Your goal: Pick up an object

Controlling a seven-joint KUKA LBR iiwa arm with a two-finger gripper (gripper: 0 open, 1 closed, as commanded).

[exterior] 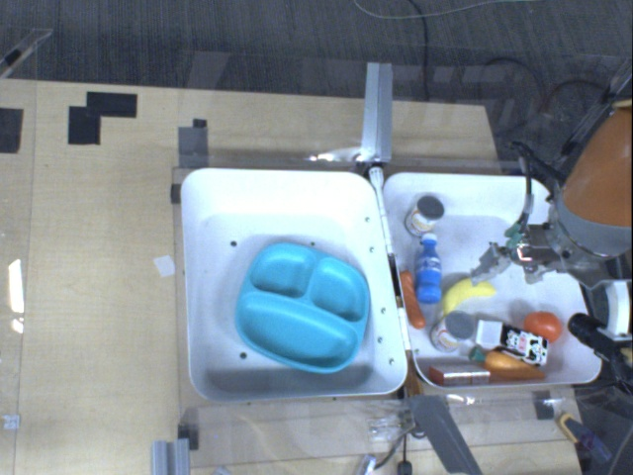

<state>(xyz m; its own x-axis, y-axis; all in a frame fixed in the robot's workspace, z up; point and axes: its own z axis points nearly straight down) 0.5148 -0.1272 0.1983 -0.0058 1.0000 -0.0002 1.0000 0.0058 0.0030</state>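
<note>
two white bins sit side by side on a tan bench (89,265). the left bin (203,295) holds a big blue tray (302,305) with three sections. the tray lies flat, a bit turned, near the middle of that bin.

the right bin (465,191) is full of small things. a little blue bottle (428,273) with a white cap lies near the left wall of this bin. just above it is a small round jar (428,211) with a dark lid. a thin orange stick (411,300) lies along the left wall, beside the bottle. a yellow banana (467,293) lies in the middle, just right of the bottle. below the banana is a round grey can (450,332). next to the can is a small box (514,339) with black and white spots. an orange ball (542,325) sits just right of the box. at the bottom edge lie a carrot (512,364) and a red pen (457,373).

the arm (598,181) comes in from the right, grey with an orange band. its gripper (499,255) hangs over the right bin, above and to the right of the banana. the fingers are spread a little, and nothing is between them. the gripper is near the banana, but i cannot tell if it touches it.
</note>
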